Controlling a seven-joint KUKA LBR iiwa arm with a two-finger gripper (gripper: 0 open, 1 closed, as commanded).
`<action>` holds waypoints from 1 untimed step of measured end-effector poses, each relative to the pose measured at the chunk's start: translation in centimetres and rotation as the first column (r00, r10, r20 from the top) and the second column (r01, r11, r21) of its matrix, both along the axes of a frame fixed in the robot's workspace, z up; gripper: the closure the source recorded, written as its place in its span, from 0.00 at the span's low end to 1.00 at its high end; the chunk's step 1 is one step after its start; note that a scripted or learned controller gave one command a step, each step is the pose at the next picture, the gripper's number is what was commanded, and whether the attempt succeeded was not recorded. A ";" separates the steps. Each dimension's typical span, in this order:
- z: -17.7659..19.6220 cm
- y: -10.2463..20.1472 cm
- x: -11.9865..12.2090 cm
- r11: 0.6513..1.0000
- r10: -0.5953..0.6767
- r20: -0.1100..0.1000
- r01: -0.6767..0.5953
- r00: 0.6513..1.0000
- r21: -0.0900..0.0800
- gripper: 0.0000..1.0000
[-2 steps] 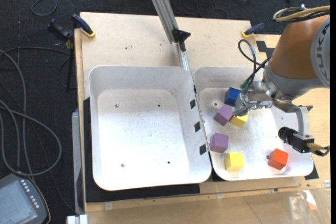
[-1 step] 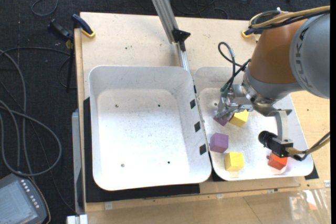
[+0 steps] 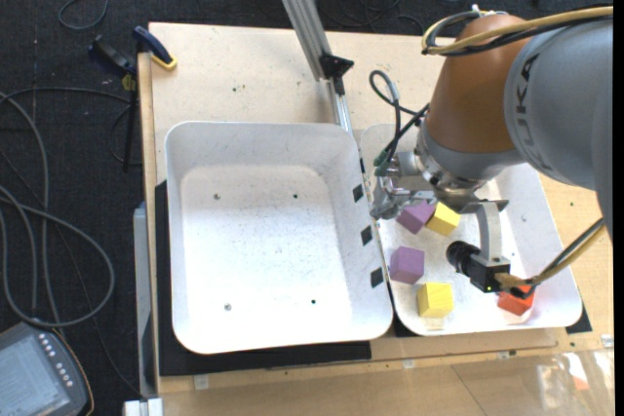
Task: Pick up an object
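My gripper [image 3: 394, 197] reaches down at the left side of the right bin [image 3: 546, 219], close to the wall it shares with the left bin. A purple block [image 3: 417, 215] lies right beside the gripper, touching a yellow block [image 3: 445, 220]. Whether the gripper touches the purple block is hidden by the wrist. A second purple block [image 3: 407, 263] and a second yellow block [image 3: 435, 299] lie nearer the front. An orange block [image 3: 515, 301] sits at the bin's front right.
The left bin [image 3: 185, 209] stands beside the right one on the bench. A slanted metal pole [image 3: 297, 0] rises behind the bins. The arm's bulky orange and grey body covers the back of the right bin.
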State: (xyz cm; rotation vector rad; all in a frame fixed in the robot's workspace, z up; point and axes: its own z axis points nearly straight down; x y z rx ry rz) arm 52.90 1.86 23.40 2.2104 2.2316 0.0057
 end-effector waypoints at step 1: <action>0.8 4.7 -0.6 1.000 0.000 -0.001 0.000 1.000 0.000 1.00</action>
